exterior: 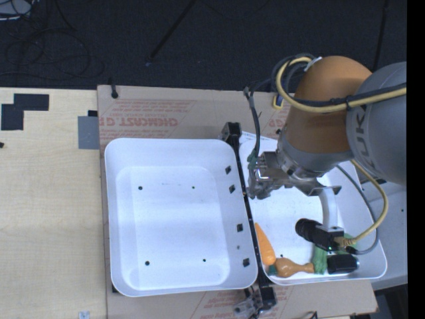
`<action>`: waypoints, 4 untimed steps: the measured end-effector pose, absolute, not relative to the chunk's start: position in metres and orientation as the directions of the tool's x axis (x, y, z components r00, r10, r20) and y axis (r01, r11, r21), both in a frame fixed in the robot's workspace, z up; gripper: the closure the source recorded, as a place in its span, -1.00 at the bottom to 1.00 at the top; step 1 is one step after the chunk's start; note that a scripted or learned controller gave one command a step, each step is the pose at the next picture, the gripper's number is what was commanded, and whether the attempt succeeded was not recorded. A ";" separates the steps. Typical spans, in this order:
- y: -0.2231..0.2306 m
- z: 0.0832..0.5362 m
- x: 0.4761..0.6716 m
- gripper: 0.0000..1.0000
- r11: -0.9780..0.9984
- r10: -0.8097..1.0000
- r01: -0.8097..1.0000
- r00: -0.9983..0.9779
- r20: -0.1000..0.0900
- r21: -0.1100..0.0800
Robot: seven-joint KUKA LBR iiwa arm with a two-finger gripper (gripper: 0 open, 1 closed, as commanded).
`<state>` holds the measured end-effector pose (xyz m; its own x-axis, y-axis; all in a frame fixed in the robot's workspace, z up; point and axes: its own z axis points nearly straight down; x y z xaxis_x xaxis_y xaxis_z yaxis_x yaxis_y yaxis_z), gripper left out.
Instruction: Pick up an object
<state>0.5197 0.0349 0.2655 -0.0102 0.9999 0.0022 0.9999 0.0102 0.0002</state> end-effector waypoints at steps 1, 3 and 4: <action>0.072 0.252 0.501 1.00 0.004 1.000 1.000 -0.004 0.001 -0.006; 0.121 0.333 0.573 1.00 0.004 1.000 1.000 -0.004 0.000 0.006; 0.038 0.273 0.526 1.00 -0.008 1.000 1.000 0.008 -0.002 -0.012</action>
<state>0.5260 0.0376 0.2729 0.0081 1.0000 -0.0019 0.9999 -0.0081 -0.0124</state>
